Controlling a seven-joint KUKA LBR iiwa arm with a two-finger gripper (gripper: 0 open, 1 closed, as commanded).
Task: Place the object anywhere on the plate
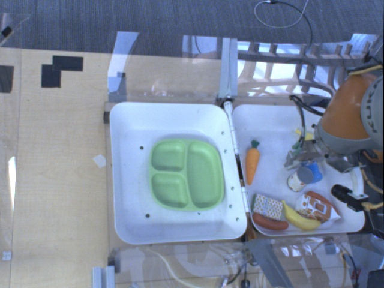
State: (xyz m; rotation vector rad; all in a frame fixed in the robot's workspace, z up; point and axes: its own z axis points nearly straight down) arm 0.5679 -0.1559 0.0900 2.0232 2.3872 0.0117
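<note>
Reaching into right bin (264, 116), gripper (298, 159) low over small blue-and-white cup-like item (305, 176); grip state unreadable from this angle.

Largest first: left bin (123, 161) well left of gripper, holding green plate (186, 174), three compartments, nothing on it. Carrot (252, 162) just left of gripper; banana (301, 218), sausage (270, 223), checkered packet (267, 206) near, toward front edge. Likely step: grasp. Advise centring on blue item, closing squarely, lifting straight to clear the bin walls before swinging left to plate.
</note>
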